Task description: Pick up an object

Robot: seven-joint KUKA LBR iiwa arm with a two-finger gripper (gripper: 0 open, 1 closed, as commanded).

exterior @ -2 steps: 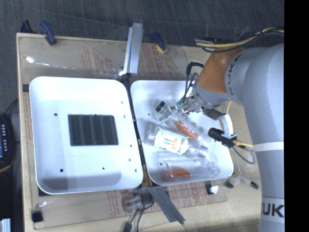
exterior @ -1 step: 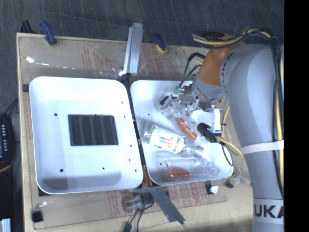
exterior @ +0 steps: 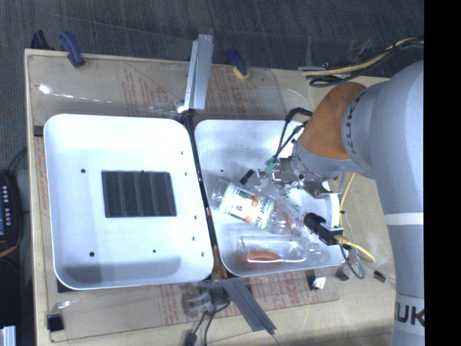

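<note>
Two clear items, a labelled bottle (exterior: pixel 247 206) and an orange-filled packet (exterior: pixel 270 254), lay beneath my fingers (exterior: pixel 282 180), whose state I could not tell, so I judged centring over the bottle wisest.

Two bins sit side by side on the table (exterior: pixel 43 78), their inner edges touching. The left bin (exterior: pixel 72 251) has a grille (exterior: pixel 139 193) set in the middle of its floor. In the right bin (exterior: pixel 216 139) a bottle (exterior: pixel 248 206) lies near the middle, with a clear packet (exterior: pixel 270 252) in front of it and the hand (exterior: pixel 277 175) just behind it, reaching in from the right.
</note>
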